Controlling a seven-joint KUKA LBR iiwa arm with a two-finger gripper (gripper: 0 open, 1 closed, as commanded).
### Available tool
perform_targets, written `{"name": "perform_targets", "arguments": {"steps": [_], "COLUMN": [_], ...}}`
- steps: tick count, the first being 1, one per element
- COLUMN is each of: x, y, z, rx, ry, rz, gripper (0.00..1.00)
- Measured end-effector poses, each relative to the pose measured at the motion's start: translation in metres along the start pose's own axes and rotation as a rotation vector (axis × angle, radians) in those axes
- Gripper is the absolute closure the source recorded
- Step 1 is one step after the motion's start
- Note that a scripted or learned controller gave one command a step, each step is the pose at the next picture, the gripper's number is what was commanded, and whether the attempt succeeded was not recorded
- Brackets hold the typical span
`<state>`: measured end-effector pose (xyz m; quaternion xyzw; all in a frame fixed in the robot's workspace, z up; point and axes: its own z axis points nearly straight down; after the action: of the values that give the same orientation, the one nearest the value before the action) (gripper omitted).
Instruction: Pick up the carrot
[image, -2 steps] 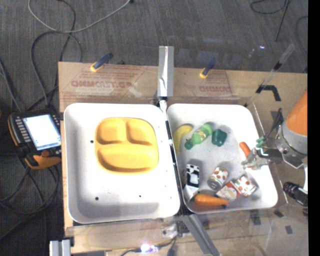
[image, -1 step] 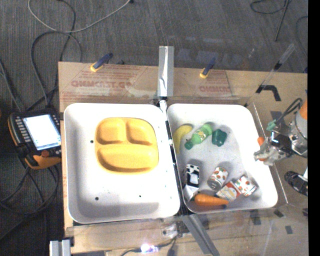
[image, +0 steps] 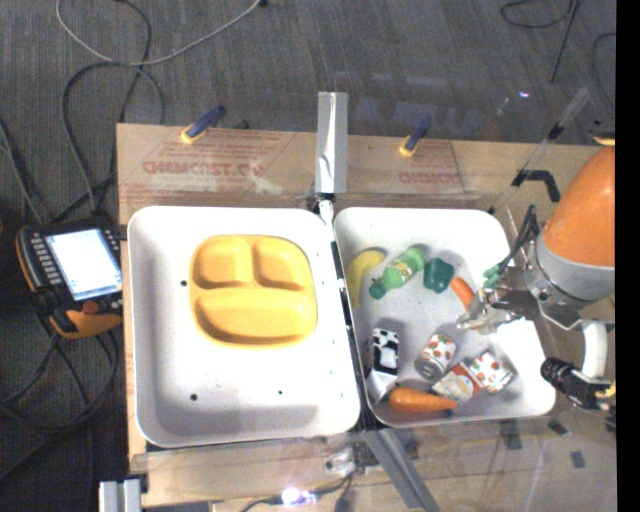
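Orange carrot (image: 421, 402) lies against the bin's (image: 515, 238) near wall, stalk end shadowed.

A yellow sectioned tray (image: 254, 290) lies toward the far side of the left bin (image: 160, 400). In the right bin (image: 520, 400): a banana (image: 362, 268) by the left wall, a green bottle (image: 397, 272), a teal cup (image: 438, 274), a black-and-white carton (image: 384, 350), small cans (image: 437, 355)

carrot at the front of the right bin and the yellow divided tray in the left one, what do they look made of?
Carrot: probably moulded plastic toy, smooth, even orange, slight sheen. Yellow tray: likely rigid plastic, matte to satin, uniform colour, rounded moulded compartments. Neither can be confirmed from this view.
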<state>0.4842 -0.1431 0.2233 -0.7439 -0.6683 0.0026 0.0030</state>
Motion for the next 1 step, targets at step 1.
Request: {"name": "perform_targets", "arguments": {"steps": [1], "x": [0.0582], "y": [-0.0067], "z": [0.0136], "rx": [0.001], "ry": [0.000], "rz": [-0.170], "gripper": [1.00]}}
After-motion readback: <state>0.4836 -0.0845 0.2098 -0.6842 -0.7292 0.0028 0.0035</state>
